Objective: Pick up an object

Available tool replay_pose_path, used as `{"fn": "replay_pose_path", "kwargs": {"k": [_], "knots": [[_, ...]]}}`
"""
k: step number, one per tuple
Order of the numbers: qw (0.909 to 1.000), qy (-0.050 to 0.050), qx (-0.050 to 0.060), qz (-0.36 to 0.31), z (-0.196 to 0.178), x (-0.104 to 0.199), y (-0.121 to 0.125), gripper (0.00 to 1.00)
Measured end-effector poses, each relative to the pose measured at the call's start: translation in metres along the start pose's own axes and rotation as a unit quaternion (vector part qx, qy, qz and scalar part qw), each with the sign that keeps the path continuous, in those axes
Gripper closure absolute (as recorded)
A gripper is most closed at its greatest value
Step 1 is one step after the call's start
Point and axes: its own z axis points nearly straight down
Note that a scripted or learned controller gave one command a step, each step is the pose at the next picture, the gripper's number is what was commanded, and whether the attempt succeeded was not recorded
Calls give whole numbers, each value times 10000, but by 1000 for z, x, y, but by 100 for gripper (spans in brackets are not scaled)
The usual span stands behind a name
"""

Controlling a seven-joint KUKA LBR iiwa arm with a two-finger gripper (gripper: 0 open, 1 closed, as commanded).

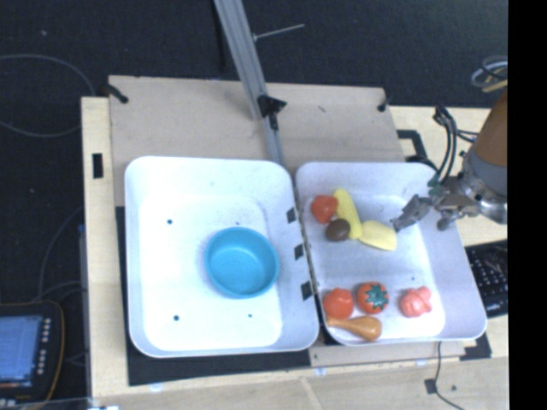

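Camera view offers no legible brand, label or writing. At centre right of the frame, the right bin (444,254) holds toy foods: a yellow banana-like piece (363,223) touching a small brown piece (338,229), a red-orange piece (324,207) just beside them, and along the lower edge an orange-red ball (338,302), a tomato (372,296), a pink piece (415,301) and a tan squash (357,326). The tool (407,219) hangs at the banana's right end with nothing visibly gripped; whether it is spread or pressed together cannot be told. A blue bowl (242,262) sits in the left bin (162,203).
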Motion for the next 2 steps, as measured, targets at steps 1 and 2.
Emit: {"fn": "replay_pose_path", "kwargs": {"k": [1,2], "knots": [[10000,3,7,18,62,3,4,0],[10000,-3,-9,7,104,1,4,0]]}}
